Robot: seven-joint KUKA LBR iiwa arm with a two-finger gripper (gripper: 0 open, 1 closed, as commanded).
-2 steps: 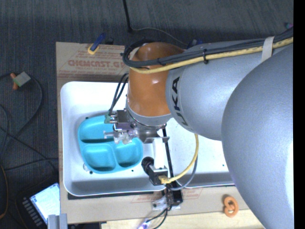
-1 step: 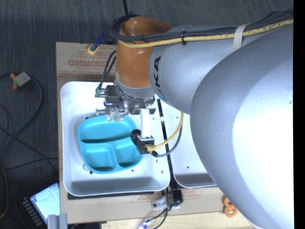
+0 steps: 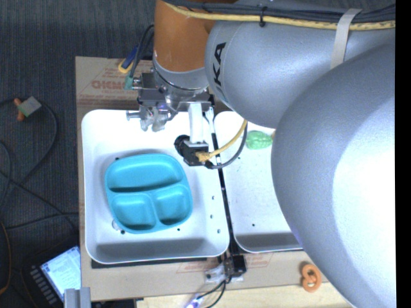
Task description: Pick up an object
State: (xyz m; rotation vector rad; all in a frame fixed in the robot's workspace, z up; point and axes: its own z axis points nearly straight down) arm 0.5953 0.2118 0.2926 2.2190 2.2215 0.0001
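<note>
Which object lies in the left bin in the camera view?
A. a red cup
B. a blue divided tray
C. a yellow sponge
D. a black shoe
B: a blue divided tray with three compartments lies flat on the floor of the left bin.

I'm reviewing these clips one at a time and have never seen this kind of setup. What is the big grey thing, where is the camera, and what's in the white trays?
The big grey shape is a robot arm with an orange band above its wrist, reaching in from the right. One fixed camera looks down at a slant. The metal gripper at the arm's end hangs over the far edge of the left white bin. In that bin lies a blue divided tray. The right white bin holds a pale green object, partly hidden by the arm. Nothing is seen held.
</note>
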